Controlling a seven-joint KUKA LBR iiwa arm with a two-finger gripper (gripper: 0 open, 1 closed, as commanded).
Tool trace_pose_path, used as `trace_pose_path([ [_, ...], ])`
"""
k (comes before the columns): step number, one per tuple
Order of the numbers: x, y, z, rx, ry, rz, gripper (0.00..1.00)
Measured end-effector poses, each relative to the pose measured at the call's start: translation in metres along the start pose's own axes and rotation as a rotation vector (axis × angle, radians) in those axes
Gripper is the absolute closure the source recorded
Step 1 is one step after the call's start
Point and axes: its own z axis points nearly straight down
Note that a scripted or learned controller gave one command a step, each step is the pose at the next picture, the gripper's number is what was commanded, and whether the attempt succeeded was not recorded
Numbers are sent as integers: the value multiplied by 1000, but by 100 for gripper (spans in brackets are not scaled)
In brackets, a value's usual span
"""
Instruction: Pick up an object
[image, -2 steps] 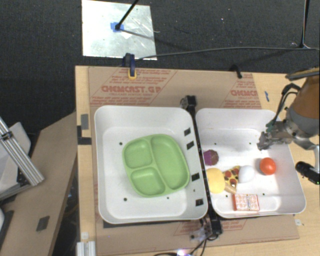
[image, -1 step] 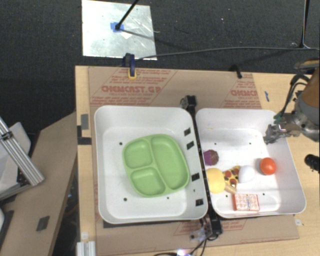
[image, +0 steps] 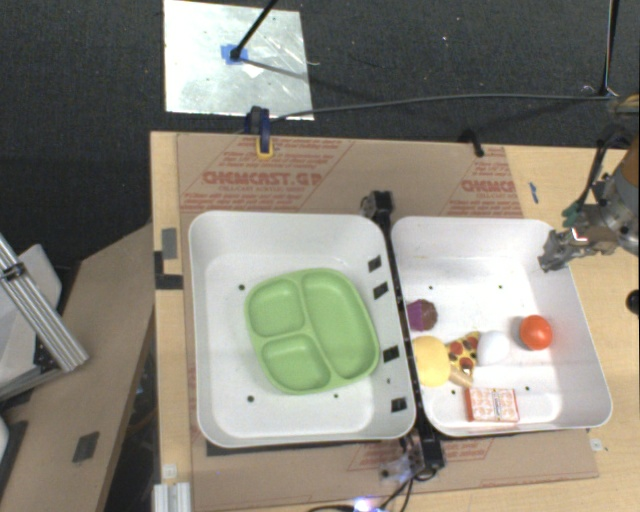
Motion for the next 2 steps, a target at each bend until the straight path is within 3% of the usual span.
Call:
trace_pose_path([
  [2, 101, -12, 7, 5, 3, -2, 100],
])
